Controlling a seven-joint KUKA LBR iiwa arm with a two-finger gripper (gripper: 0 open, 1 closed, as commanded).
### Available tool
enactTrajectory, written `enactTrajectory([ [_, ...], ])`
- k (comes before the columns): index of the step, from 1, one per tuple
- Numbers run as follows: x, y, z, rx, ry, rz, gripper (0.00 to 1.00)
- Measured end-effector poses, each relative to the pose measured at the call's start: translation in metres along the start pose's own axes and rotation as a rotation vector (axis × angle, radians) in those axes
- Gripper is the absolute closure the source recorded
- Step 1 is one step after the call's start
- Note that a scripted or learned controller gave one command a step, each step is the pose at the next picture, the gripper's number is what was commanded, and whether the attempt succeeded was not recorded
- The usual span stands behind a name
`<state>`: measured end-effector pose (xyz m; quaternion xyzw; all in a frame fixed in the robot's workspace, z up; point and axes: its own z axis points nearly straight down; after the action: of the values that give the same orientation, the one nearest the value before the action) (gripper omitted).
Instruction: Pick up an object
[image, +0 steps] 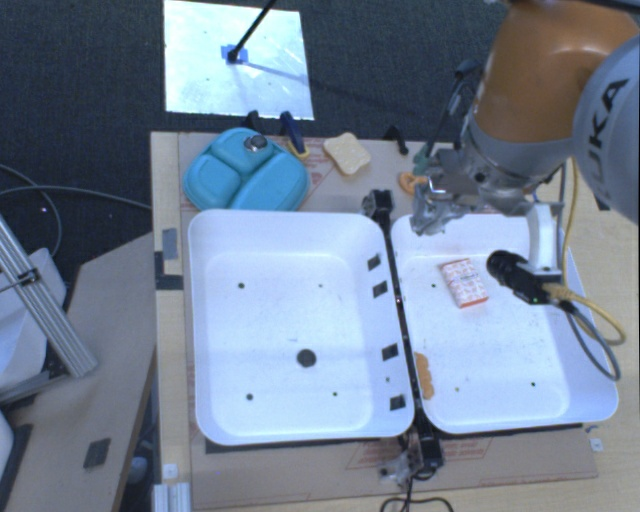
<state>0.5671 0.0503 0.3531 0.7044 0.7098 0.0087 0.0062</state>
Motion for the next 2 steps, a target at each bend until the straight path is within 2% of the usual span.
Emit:
enactTrajectory([
  [1, -0.025, -0.016, 0.020, 0.020, -0.004, 0.008, 1.00],
  [2, -0.026, -0.051, -0.012, 0.016, -0.002, 0.005, 1.00],
])
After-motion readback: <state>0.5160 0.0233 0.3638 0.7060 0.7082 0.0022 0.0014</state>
